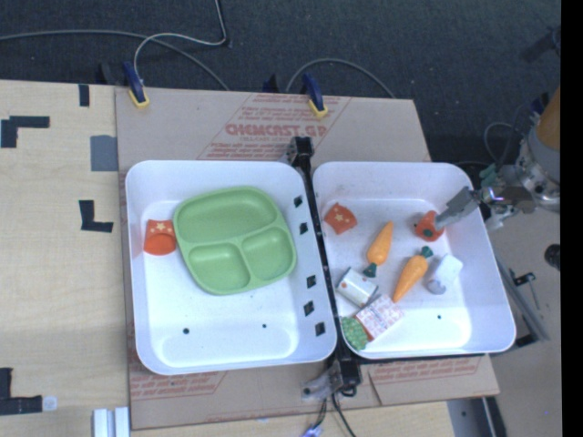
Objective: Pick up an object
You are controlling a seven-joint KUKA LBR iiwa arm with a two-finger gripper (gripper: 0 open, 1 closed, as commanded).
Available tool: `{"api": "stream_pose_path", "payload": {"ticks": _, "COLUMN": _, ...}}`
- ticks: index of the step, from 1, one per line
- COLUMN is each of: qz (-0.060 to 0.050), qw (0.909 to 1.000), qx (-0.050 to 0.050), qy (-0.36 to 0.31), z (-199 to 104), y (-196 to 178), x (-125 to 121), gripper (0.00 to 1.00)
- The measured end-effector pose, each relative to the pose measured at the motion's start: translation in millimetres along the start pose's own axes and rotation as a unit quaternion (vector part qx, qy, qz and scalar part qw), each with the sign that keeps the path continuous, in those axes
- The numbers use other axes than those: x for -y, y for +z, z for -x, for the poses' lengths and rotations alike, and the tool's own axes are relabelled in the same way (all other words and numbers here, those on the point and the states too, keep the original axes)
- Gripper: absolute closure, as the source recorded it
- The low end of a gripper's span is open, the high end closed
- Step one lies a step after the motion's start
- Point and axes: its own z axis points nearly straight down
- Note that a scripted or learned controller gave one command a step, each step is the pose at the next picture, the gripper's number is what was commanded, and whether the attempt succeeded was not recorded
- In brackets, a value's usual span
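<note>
The right bin (pixel 474 330) holds several small toys. A red tomato-like piece (pixel 425 227) lies near its far right wall. Close by are a small carrot (pixel 381 242), a larger carrot (pixel 412 276), a red-orange block (pixel 339 218), a white box (pixel 357 288), a red-and-white packet (pixel 377 319) and a pale grey piece (pixel 444 271). My gripper (pixel 448 214) reaches in from the right. Its tip is right beside the red piece, on that piece's upper right. Nothing visibly sits in its grasp.
In the left bin (pixel 209 344) lie a green divided plate (pixel 236 238) and an orange item (pixel 160 237) by the left wall. A black divider (pixel 314 244) runs between the bins. The arm's wrist (pixel 524 185) hangs over the right bin's rim.
</note>
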Motion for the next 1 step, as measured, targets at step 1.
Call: {"api": "stream_pose_path", "payload": {"ticks": 1, "qz": -0.001, "qw": 1.0, "qx": -0.001, "qy": -0.001, "z": -67.5, "y": 88.5, "x": 10.1, "gripper": 0.0}}
